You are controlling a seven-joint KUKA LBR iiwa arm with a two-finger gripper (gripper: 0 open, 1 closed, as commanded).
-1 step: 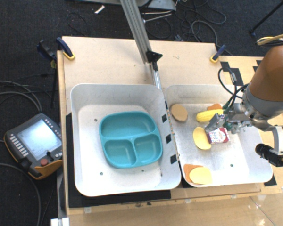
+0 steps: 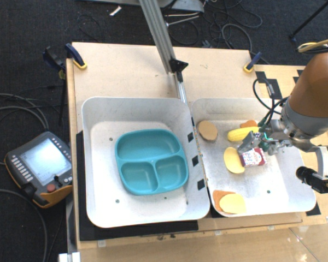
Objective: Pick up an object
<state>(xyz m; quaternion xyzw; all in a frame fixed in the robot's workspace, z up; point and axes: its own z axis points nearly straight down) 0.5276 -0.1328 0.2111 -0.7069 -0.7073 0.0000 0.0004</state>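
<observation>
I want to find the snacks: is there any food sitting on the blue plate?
No. The blue divided plate in the left bin has bare compartments; the food pieces lie in the right bin.

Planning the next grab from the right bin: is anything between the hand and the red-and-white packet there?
Nothing visible does. The hand sits right at the red-and-white packet in the right bin, over its upper edge. A yellow piece lies against the packet's left side and a yellow banana-like piece just above-left, both beside rather than between.
</observation>
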